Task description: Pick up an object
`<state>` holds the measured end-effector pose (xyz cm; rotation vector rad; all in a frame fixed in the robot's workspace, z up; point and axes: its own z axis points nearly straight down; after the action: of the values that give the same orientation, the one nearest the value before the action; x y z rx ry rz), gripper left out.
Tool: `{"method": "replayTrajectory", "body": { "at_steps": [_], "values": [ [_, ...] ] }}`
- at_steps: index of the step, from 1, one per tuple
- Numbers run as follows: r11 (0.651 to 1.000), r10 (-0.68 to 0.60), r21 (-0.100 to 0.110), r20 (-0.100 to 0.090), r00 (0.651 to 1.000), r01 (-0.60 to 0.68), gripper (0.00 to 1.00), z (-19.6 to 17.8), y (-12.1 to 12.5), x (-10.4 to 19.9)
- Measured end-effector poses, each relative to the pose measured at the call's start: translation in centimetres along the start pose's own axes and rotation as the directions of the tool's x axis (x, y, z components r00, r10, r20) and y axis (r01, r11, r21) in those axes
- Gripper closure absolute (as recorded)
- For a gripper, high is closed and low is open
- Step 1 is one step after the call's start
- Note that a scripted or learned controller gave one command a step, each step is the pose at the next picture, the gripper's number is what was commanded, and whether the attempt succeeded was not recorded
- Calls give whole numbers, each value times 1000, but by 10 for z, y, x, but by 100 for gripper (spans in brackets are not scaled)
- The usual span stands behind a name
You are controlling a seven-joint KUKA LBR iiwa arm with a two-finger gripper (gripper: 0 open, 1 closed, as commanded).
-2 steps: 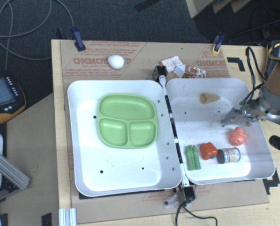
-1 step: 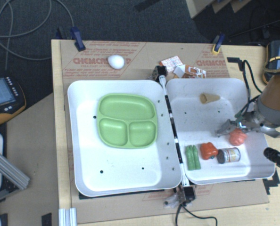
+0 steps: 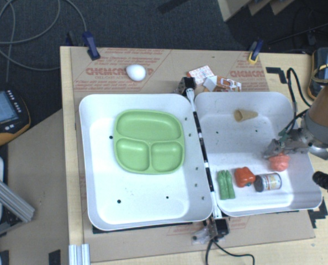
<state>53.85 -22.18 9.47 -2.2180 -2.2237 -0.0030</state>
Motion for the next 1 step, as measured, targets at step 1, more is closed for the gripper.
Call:
{"method": "replayTrajectory", "body": {
  "at_steps": [1],
  "values": [
    [1000,1,-3,3,1000,-1,100,-161,-1,59]
  ]
}}
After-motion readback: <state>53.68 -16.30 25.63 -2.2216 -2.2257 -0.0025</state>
